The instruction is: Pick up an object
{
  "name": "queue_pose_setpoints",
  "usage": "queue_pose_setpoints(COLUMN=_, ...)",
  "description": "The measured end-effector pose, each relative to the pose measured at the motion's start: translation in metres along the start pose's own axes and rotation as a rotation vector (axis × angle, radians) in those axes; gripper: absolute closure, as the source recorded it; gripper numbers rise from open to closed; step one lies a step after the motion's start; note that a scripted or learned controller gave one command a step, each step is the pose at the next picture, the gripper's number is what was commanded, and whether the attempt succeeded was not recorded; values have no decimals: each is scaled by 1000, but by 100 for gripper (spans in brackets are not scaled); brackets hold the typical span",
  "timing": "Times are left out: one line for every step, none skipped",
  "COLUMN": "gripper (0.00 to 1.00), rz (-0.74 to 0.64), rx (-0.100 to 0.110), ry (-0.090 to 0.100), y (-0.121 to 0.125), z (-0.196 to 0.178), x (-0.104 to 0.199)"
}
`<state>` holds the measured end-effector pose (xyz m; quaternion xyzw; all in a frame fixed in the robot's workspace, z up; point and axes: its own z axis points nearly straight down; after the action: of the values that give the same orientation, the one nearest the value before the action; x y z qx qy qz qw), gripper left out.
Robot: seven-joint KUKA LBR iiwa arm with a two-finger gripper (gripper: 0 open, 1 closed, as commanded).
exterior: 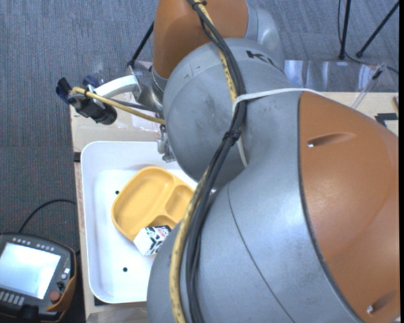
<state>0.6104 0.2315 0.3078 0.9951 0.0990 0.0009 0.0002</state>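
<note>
The grey and orange arm took up most of the frame, swelling from the lower right toward the upper middle and hiding the whole right side of the bench. Behind it, grey carpet ran across the upper left.

At the lower left lay a white bin, its right part covered by the arm. A control pad with a lit screen sat on the carpet in the bottom left corner, well apart from the bin.

Inside the bin, a yellow plate with dividers lay near the middle of the part that showed, its right edge passing under the arm. A small white box with black markings rested tilted against the plate's lower edge, touching it, just beside the arm's grey shell.

The gripper showed as a bit of metal at the bin's upper edge, above the plate and apart from both the plate and the box. The arm hid most of it, so I could not tell whether it was wide or narrow, and nothing could be seen held in it.
</note>
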Motion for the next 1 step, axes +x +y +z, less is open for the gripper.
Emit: queue_pose_setpoints(gripper=100, rz=1, rx=-4, ry=-16, y=41, z=102, x=-20)
